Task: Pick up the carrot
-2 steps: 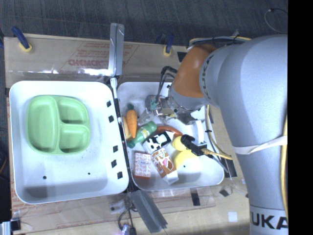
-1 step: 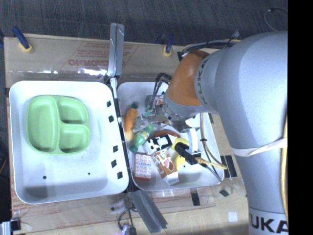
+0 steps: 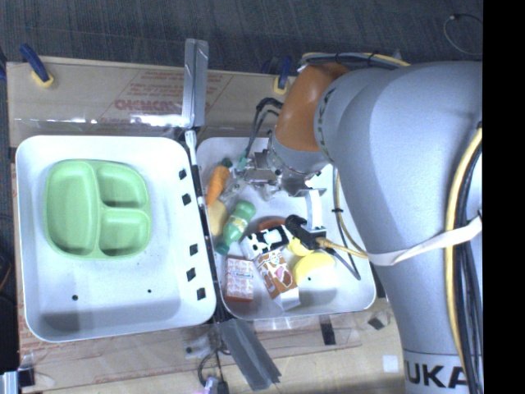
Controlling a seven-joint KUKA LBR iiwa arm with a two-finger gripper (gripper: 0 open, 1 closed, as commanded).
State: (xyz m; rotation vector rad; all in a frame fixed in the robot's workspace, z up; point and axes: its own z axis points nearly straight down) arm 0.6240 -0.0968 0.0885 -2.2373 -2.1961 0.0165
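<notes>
Camera view had you looking down on both bins, and the carrot (image 3: 216,183) lay in the right bin (image 3: 361,298), hard against its left wall near the upper corner. Its long axis ran up and down the frame, tilted a little to the right at the top. Your gripper (image 3: 256,173) hung just to the carrot's right, close beside it and at about the same height in the frame. You could not tell its grasp state under the wrist's clutter. Just below the carrot sat a green bottle (image 3: 238,220), so your move probably needed a short shift leftward.
</notes>
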